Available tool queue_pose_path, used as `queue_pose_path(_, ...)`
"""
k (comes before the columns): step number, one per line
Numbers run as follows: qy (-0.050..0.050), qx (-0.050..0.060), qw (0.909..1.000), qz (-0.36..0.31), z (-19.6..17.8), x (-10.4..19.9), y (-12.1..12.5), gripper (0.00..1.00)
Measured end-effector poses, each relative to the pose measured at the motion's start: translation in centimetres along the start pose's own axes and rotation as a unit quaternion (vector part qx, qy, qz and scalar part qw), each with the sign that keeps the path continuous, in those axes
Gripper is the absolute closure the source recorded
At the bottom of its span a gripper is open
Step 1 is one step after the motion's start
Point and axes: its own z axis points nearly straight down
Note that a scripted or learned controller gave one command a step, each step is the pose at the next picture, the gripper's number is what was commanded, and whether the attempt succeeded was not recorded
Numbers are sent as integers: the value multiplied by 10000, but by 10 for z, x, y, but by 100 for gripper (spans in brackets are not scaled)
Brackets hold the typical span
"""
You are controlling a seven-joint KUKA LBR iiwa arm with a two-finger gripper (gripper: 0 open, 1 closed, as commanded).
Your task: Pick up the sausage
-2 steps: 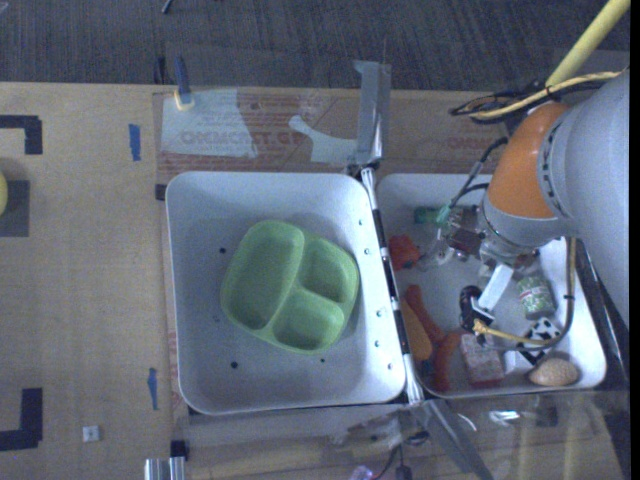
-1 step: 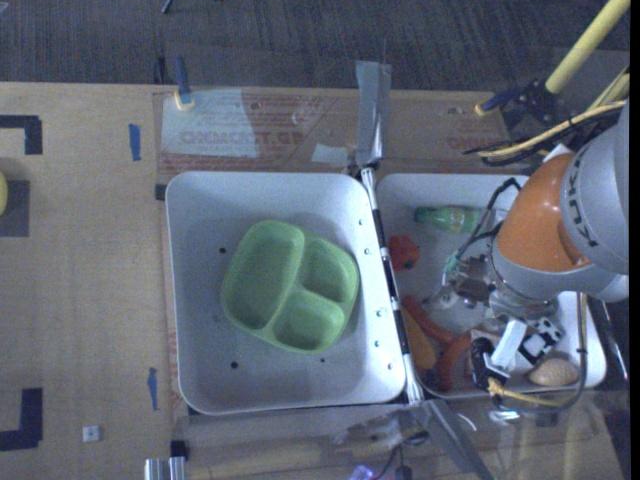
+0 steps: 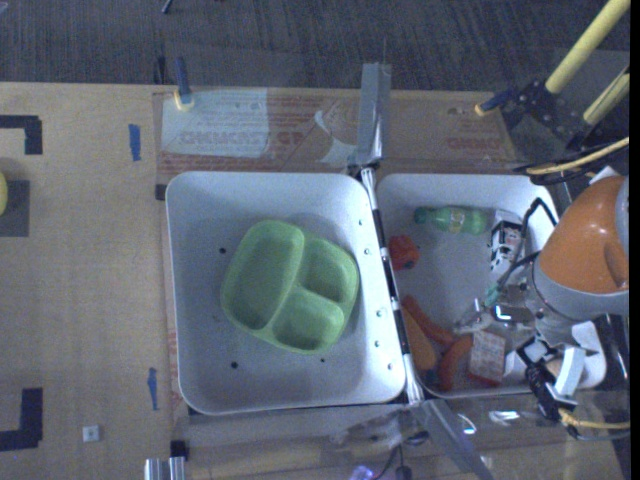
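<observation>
The sausage (image 3: 453,362), a reddish-brown stick, lies near the front edge of the right bin (image 3: 440,268), beside a long orange piece (image 3: 421,325). My gripper (image 3: 492,314) hangs low over the right bin, just up and to the right of the sausage. Nothing shows between it and the sausage. The grey arm with its orange band (image 3: 592,248) comes in from the right and hides that bin's right side.
A green divided plate (image 3: 291,285) sits in the left bin (image 3: 200,218). In the right bin are a green bottle (image 3: 452,219) at the back, a small red item (image 3: 404,252) by the divider, and a pale packet (image 3: 488,354) next to the sausage.
</observation>
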Motion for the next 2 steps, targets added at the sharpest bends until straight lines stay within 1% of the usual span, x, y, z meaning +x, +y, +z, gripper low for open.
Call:
queue_pose_path(1,2,-8,9997,258,0,48,-5,0)
queue_pose_path(2,4,-7,9996,281,-8,47,-4,100)
